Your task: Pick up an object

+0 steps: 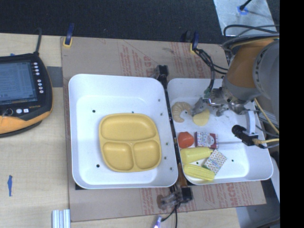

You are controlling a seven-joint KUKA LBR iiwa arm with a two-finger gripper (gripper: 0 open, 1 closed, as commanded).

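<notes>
**Pale yellow piece under the hand: approach step**

Item: pale yellow piece (201,118), right bin (247,170), directly beneath your hand (203,107). Croissant (181,110) just to its side. Hand: low over the piece; opening cannot be told, nothing seen held. Next, you likely need a centred descent and closure.

Arm body (259,65) cut off at right edge & covers right bin's (247,172) far corner, pincer (202,107) tips too small/blurred to read over the pale yellow item (201,118), handheld screen (21,91) clipped at left edge, text illegible.
</notes>
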